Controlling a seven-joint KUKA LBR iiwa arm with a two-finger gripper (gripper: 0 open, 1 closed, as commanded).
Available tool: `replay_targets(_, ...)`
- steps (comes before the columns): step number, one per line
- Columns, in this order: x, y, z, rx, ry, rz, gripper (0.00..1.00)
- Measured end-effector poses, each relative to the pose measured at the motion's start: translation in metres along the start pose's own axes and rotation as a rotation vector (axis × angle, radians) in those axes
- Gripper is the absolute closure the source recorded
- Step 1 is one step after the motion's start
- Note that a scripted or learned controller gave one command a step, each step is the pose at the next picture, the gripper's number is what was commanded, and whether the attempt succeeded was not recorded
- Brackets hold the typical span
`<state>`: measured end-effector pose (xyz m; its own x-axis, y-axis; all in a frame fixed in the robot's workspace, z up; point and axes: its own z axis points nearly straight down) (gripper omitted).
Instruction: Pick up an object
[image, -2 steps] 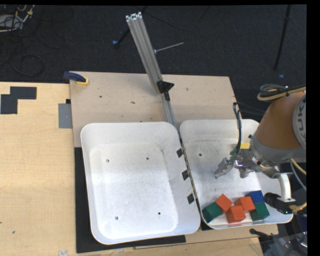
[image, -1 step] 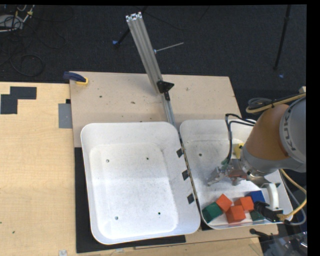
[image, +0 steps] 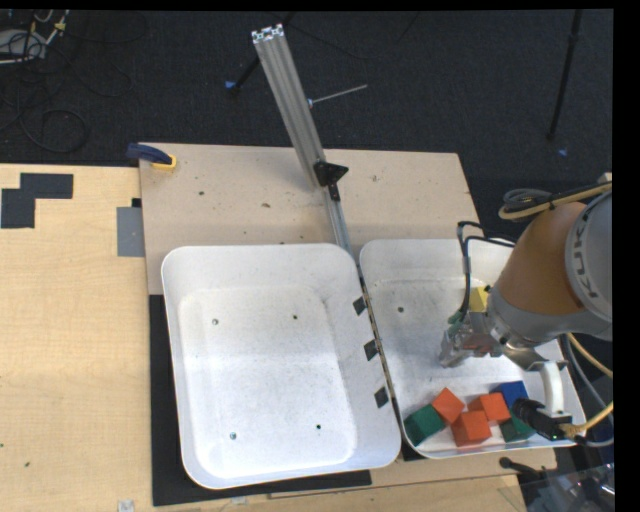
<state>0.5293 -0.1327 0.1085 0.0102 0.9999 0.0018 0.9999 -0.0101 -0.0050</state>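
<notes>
Several small blocks lie in the near part of the right bin (image: 410, 285): an orange block (image: 448, 405), a green block (image: 424, 424), another orange block (image: 472, 428), a third orange one (image: 494, 407), a blue block (image: 512, 393) and a dark green one (image: 517, 431). A yellow piece (image: 480, 297) peeks out beside the arm. My gripper (image: 458, 352) points down into the right bin, just above and behind the blocks, with nothing visible between its fingers.
The left bin (image: 200, 275) sits beside the right one, with black clips (image: 371, 349) along the shared wall. A slanted aluminium bar (image: 296, 105) rises behind the bins. A blue and yellow clamp (image: 152, 155) lies at the bench's far left corner.
</notes>
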Motion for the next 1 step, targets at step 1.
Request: replay_targets(1,0.0032,0.0102,-0.0542,-0.008,-0.002,-0.011,1.0)
